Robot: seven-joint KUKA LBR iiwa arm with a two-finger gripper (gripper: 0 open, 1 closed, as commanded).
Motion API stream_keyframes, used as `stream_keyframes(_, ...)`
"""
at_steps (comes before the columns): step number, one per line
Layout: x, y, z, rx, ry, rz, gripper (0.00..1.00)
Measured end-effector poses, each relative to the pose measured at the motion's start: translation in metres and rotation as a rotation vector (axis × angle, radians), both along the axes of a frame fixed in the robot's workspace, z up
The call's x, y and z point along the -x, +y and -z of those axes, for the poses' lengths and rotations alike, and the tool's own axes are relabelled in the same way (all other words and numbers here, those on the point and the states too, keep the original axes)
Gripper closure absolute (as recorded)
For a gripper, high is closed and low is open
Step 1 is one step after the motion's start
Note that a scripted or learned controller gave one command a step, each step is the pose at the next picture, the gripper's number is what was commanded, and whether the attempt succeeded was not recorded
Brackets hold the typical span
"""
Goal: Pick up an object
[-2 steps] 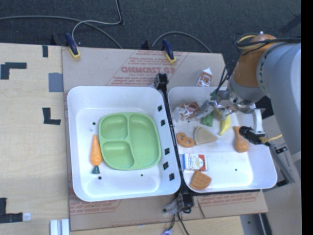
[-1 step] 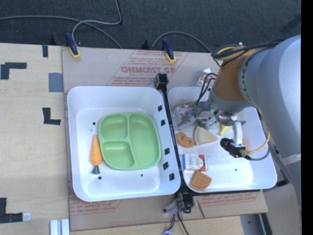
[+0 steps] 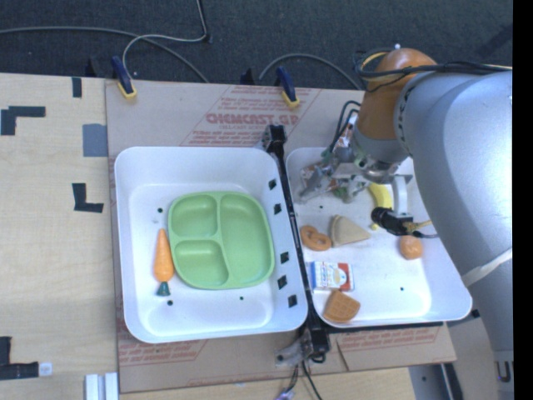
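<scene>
In the right bin [image 3: 441, 307], hand [image 3: 333, 177] blurred, grip unreadable, banana [image 3: 381, 195] half hidden.

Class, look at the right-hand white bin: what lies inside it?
Inside the right white bin lie a brown pretzel, a beige wedge, a small milk carton, an orange cookie-like piece and a small orange ball. The grey arm covers the bin's far corner.

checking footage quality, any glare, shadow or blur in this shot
Camera view: even, soft light; mild glare whitens the right bin floor; the arm, close to the lens, looks soft and shades that bin's far end; the gripper is too cluttered and blurred to read; the green plate and carrot are reasonably sharp.
</scene>
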State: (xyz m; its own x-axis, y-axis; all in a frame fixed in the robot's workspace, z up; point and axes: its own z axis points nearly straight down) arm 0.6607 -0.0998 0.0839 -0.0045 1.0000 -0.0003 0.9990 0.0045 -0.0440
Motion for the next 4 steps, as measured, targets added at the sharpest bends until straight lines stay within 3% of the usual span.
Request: stream_keyframes(4, -0.0014, -0.0099, 0.0001, -0.005, -0.005, -0.003, 0.0)
